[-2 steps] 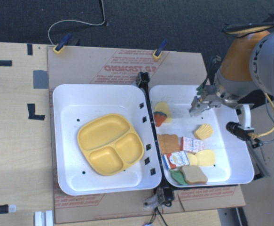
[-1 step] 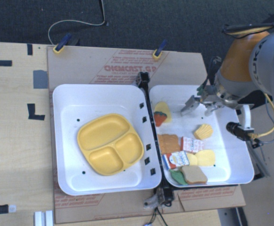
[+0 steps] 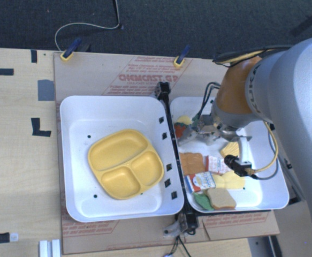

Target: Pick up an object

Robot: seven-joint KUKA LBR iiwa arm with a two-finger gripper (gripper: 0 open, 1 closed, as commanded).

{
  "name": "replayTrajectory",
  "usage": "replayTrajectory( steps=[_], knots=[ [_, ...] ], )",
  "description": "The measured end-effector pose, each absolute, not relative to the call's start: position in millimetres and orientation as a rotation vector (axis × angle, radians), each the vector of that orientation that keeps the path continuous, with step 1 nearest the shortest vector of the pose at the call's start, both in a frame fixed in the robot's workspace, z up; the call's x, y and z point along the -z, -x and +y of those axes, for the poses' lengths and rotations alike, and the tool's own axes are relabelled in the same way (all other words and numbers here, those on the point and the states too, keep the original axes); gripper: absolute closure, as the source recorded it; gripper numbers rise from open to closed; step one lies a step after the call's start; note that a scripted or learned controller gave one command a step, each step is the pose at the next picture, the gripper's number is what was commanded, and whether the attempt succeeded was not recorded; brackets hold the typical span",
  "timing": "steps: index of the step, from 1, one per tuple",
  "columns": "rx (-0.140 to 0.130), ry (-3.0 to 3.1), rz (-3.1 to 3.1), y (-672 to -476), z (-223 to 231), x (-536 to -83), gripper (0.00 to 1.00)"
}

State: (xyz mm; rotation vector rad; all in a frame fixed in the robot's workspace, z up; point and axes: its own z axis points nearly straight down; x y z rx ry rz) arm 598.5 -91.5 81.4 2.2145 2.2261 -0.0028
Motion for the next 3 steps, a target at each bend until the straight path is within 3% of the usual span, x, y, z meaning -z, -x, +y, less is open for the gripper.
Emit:
replayTrajectory(
  steps=[1,3],
  knots=[
    [0.059,-2.242,2.272,-660.3,-103.6,-82.7,0.0],
    [0.061,-2.242,2.253,-659.0,-98.9,-83.2,0.0]
  ],
)
